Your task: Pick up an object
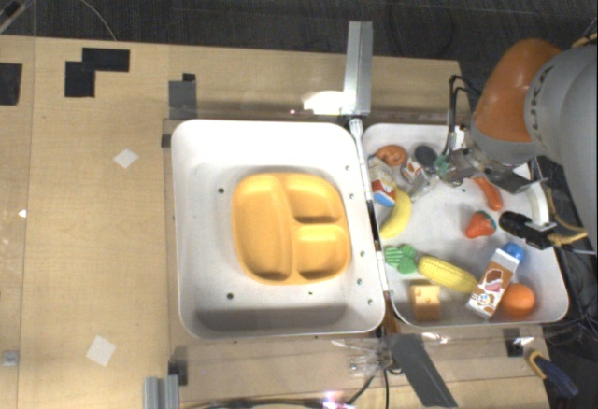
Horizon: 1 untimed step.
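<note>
Though carton [491, 284] bears printed label, writing unreadable; fingers [452, 164] state cannot be told.

This is a robotics lab: a plywood bench [84, 239] with metal brackets holds two white bins [201, 211], loose cables lie at 6 o'clock, and dark carpet lies at 12 o'clock.

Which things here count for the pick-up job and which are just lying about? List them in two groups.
For the job: gripper; the right bin's candidates, namely banana, corn cob, strawberry, orange, juice carton.

Lying about: yellow divided tray in the left bin; black markers on the bench.
</note>
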Motion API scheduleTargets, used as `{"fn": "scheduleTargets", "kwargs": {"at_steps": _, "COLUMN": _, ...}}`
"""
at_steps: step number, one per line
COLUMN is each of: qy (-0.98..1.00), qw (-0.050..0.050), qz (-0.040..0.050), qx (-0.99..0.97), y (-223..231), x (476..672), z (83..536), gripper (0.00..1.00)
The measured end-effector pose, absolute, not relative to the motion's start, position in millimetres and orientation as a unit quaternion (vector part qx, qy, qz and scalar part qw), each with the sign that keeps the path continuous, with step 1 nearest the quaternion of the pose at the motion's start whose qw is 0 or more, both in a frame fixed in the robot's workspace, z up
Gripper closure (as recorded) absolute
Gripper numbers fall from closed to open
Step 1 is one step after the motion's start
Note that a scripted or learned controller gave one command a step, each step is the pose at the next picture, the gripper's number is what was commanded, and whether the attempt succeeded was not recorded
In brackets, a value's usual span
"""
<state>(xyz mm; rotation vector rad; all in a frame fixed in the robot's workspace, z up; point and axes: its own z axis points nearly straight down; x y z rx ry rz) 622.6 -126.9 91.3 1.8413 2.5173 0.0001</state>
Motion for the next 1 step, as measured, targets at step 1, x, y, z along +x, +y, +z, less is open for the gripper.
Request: {"fn": "scheduleTargets", "kwargs": {"at_steps": 1, "qy": 0.741, "qw": 0.004, "qz": 0.0023, "qx": 0.672, "y": -141.5, "x": 628.9, "z": 88.0, "gripper": 0.0}}
